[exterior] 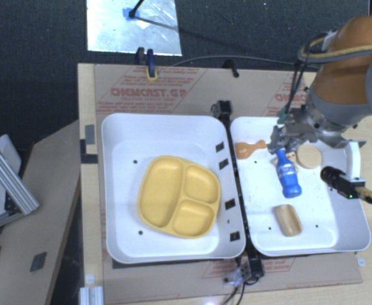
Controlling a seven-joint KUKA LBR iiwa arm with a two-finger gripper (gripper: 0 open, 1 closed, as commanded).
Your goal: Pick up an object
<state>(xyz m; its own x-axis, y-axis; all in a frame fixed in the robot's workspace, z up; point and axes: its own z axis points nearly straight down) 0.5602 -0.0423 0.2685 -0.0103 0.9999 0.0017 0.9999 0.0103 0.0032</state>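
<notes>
The pincer [283, 140] is hanging low over the back of the right bin [322, 237], right at the pale capped end of the blue bottle [289, 176]. Whether it is spread, pressed together or pinching the cap I cannot tell, because the wrist housing is covering the tips from this slant. The bottle is lying on its side on the bin floor, cap toward the pincer and base pointing toward the front of the bin. It looks like the thing being gone after.

To do this step well, I judge the pincer should be closing across the bottle's narrow width, not along its length, and a little further down the body than the cap, where the sides are straighter. A round bottle lying flat is apt to roll away from a grip that is off-centre.

Just beside the cap, toward the divider, a wooden spoon [249, 149] is lying; on the other side a pale round disc [310, 157] is sitting near the bottle's neck. Both are close enough to be nudged. A tan block [289, 220] is resting apart, nearer the front. In the left bin [128, 151] a yellow divided plate [179, 196] is lying alone.

The arm [351, 62] is running out of the picture's right side, and its bulk is hiding the right bin's far corner on the worktop [154, 91].
</notes>
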